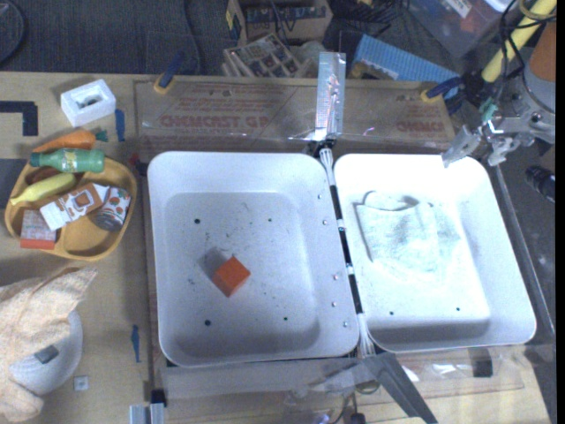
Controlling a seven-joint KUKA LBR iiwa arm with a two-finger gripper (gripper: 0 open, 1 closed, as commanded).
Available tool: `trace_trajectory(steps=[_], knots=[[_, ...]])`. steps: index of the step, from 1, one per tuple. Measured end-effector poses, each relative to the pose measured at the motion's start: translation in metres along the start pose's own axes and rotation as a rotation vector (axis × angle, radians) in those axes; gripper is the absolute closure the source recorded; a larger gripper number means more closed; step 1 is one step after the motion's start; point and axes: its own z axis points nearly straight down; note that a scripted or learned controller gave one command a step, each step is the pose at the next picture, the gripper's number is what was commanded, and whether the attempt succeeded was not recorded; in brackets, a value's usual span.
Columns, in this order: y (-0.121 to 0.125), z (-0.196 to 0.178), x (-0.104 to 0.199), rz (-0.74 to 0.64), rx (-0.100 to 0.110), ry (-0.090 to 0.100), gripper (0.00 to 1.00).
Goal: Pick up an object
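An orange block lies in the left bin, slightly left of its middle, with a grey shadow beside it. A crumpled white cloth lies flat in the upper half of the right bin. My gripper hangs over the far right corner of the right bin, above and to the right of the cloth and far from the block. Its fingers are spread apart and hold nothing.
A yellow bowl with toy food and a green bottle stands left of the bins. A beige cloth and a white box also lie on the left. A clear plastic panel runs behind the bins.
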Motion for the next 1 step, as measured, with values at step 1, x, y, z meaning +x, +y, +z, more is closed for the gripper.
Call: trace_trajectory(steps=[1], knots=[[-0.0033, 0.0102, 0.0681, 0.002, 0.003, 0.002, 0.0]])
